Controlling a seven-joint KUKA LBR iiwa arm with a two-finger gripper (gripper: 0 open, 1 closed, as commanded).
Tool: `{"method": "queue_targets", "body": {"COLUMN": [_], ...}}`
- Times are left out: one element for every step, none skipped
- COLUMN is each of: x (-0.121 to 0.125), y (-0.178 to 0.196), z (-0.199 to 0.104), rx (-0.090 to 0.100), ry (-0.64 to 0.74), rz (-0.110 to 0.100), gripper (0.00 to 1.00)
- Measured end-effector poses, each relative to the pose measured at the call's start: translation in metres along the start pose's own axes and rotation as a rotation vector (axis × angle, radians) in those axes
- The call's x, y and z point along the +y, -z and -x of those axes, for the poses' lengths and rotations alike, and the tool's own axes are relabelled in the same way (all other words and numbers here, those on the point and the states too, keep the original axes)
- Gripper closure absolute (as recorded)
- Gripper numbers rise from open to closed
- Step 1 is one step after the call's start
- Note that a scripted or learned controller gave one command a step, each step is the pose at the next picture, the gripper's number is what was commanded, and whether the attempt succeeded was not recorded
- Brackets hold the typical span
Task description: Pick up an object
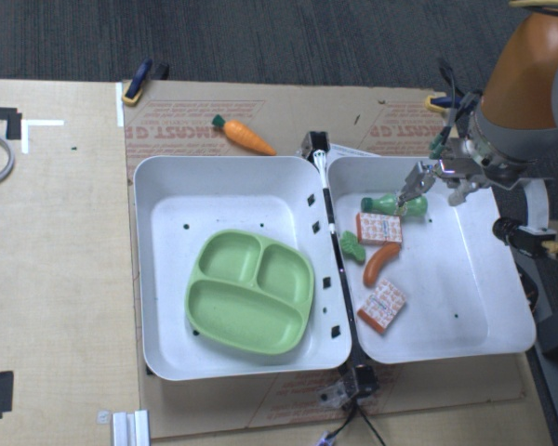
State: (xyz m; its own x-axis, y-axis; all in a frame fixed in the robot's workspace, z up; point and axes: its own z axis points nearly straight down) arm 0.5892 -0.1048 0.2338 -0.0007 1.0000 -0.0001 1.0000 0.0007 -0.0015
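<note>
A small green toy bottle (391, 204) lies at the far end of the right white bin (474, 314), under the gripper (415, 189), whose two fingers look spread, gripping nothing. Beside the bottle sits a red-and-white carton (379, 228), then an orange sausage (381, 261) and another carton (382, 305). A green divided plate (251, 293) fills the left bin (158, 249).
</note>
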Motion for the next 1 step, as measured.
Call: {"method": "queue_targets", "body": {"x": [-0.0389], "y": [-0.0844], "z": [-0.0059], "rx": [0.000], "ry": [-0.150], "rz": [0.000], "gripper": [0.00]}}
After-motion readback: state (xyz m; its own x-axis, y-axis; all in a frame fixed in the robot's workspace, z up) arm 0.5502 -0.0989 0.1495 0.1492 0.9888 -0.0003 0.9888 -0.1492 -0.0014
